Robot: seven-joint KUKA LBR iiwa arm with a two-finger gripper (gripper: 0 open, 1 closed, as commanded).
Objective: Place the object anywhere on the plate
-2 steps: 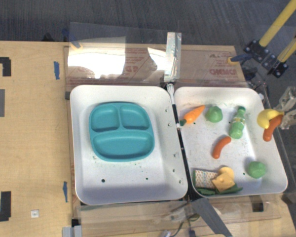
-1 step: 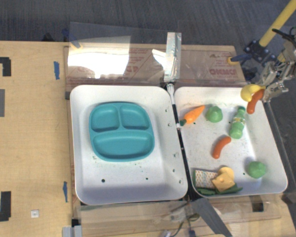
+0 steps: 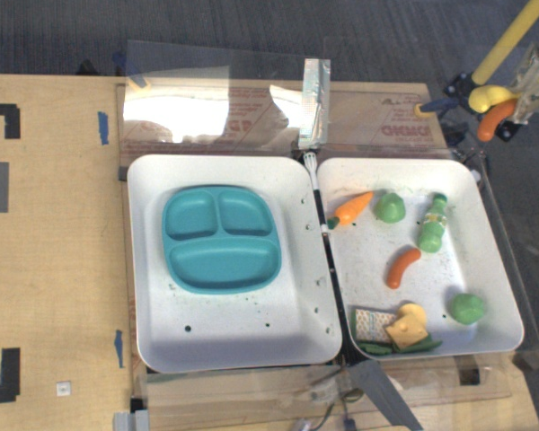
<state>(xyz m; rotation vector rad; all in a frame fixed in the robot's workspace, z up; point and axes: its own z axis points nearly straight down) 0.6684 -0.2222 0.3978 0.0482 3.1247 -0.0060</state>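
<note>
Bench (image 3: 45, 268), seen from above, surfaced in brown board with black marks along its left edge and short strips of blue tape (image 3: 102, 127) near the bins. Left bin (image 3: 234, 326): a shallow white tray holding a teal plate (image 3: 221, 241), which lies flat, slightly left of the bin's centre, with two small compartments at the far side and one large compartment at the near side; all three are bare. Behind the bins, a clear sheet (image 3: 198, 106) lies over printed cardboard, and a silvery strip (image 3: 313, 101) stands at the seam between the bins.

Right bin (image 3: 449, 268), touching the left bin along its edge, holds all of the loose objects, so the object to be placed lies here and not on the plate. From left to right:
- an orange carrot (image 3: 352, 208) near the far left corner
- a patterned packet (image 3: 370, 323) at the near edge
- a round green piece (image 3: 390, 207) just beside the carrot
- an orange-red sausage (image 3: 402, 267) near the middle
- a yellow piece (image 3: 407, 326) resting against the packet
- a green bottle (image 3: 432, 224)
- a green ball (image 3: 468, 308) near the right corner

A yellow pole (image 3: 519, 25) slants across the top right corner. Whether the end effector is apart or together cannot be told.
</note>
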